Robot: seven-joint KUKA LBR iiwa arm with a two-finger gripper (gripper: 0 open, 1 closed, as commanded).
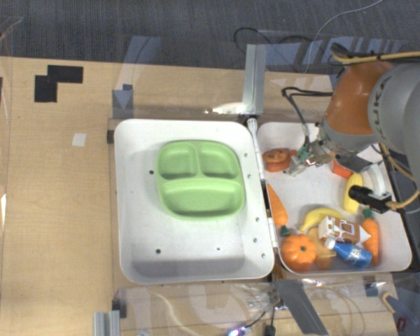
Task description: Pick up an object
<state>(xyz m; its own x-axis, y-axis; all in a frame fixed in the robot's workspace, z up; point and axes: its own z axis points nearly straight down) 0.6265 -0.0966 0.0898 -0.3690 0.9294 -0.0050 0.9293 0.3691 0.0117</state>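
**Jaws low in the right bin, beside the orange ring-shaped toy**

From my feed, the nearest candidate is the orange ring-shaped toy [276, 159] lying at the far left of the right bin [403, 261], just beside the divider. The jaws [302, 161] sit low right next to it, on its right side; I cannot tell whether they are spread or pressed together, and I see nothing between them.

The rest of the toys crowd the near half of that bin: a carrot [278, 207] along the left wall, a small pumpkin [299, 251] in the near left corner, a banana [318, 218] just behind it, a little printed carton [338, 230] touching a blue object [352, 255], another carrot [371, 236] to their right, and a yellow piece [353, 191] near the right wall.

The arm [378, 103] comes in from the right, its orange band over the bin's far edge.

The left bin [136, 250] holds a green divided plate [199, 179]. Both bins rest on the wooden tabletop [49, 208].
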